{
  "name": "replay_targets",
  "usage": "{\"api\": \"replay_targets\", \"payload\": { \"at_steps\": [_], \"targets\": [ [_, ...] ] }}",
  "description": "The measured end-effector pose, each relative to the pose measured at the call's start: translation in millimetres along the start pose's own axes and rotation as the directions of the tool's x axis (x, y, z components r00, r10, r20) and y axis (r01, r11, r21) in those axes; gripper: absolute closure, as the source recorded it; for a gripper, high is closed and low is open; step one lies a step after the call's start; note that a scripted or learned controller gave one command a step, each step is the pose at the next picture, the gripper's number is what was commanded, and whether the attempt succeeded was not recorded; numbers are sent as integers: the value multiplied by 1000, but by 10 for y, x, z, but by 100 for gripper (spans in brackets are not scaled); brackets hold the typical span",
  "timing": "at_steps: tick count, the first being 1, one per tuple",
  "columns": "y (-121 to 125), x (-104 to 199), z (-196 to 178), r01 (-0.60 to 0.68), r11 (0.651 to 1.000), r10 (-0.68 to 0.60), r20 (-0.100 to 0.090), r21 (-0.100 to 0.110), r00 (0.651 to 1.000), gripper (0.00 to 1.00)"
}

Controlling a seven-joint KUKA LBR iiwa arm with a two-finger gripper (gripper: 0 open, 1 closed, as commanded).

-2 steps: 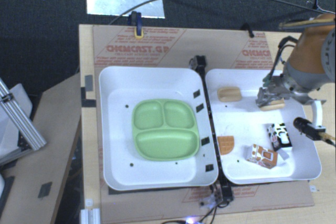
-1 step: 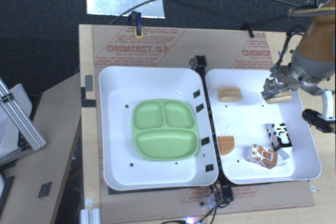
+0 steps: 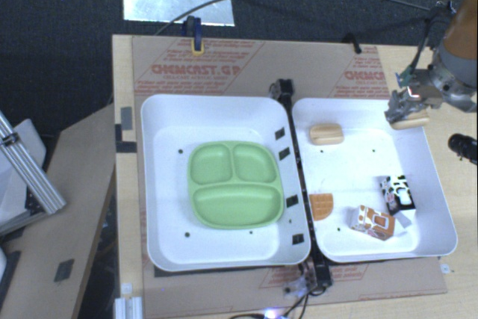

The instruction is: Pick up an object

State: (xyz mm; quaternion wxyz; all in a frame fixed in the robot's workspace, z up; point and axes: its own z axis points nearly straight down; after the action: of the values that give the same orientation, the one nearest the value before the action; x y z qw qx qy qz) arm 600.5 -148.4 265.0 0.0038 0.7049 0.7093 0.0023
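Dark carpet surrounds the bench (image 3: 246, 56); at the right bin's (image 3: 441, 235) far right corner, the gripper (image 3: 405, 112) jaws are seen pinching a tan block (image 3: 413, 122).

Grey arm (image 3: 454, 75) — orange band, dark cables, perhaps a red-lit gripper (image 3: 404, 107).

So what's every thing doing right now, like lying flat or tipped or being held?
Green plate: flat, right way up, in the left bin.
Tan bread piece: lying flat in the right bin, apart from the rest.
Orange-brown slice: flat by the divider.
Brown-and-white carton: tipped on its side.
Black-and-white carton: lying down beside it.
Gripper: over the right bin's far corner, a tan piece at its tip.
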Motion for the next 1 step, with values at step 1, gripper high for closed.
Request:
{"api": "replay_targets", "payload": {
  "at_steps": [1],
  "targets": [
    [-119, 561, 156, 3, 1000, -3, -4, 9, 1000, 100]
  ]
}}
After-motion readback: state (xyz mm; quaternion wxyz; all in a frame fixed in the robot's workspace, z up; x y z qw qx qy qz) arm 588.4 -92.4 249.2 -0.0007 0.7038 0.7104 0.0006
